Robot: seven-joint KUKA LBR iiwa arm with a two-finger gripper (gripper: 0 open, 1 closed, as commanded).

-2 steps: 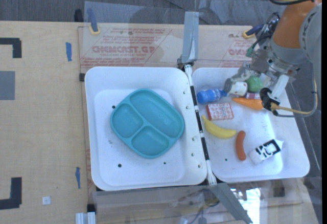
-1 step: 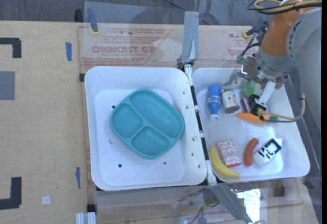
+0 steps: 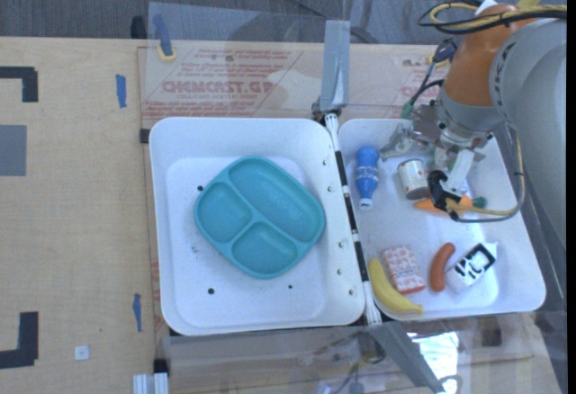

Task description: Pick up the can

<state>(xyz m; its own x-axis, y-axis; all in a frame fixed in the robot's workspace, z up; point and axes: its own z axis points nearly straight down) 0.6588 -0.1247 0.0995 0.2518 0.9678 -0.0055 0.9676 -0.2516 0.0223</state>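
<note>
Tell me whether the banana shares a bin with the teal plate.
No: the banana lies in the bin holding the can, the teal plate in the other.

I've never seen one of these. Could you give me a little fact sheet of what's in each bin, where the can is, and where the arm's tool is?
left bin: one teal divided plate
right bin: can, blue bottle, banana, pink packet, sausage, black-and-white box
can position: far half of right bin, right of the blue bottle
tool: over right bin, close beside the can
can held: cannot tell
</note>
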